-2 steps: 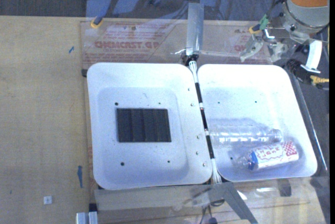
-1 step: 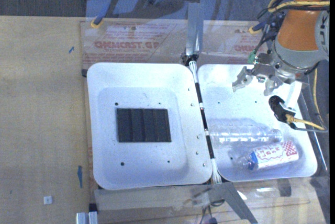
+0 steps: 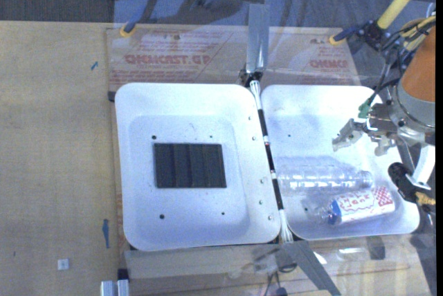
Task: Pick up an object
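I reached in from the right, my orange-banded wrist above the right bin's (image 3: 304, 104) far right corner and my gripper (image 3: 361, 135) angled down and leftward over its floor. My fingers (image 3: 344, 137) were spread apart with nothing between them. Nearer in that bin lay a clear plastic bottle (image 3: 322, 179) on its side, with a red-and-white labelled bottle (image 3: 356, 206) just beside it, and the left bin (image 3: 138, 108) held a dark ribbed panel (image 3: 190, 165).

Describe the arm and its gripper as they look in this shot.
The arm is grey with a broad orange band above the wrist. Dark cables run beside it near the top right. The gripper is pale grey metal with two thin fingers, and a small green part sits just above it.
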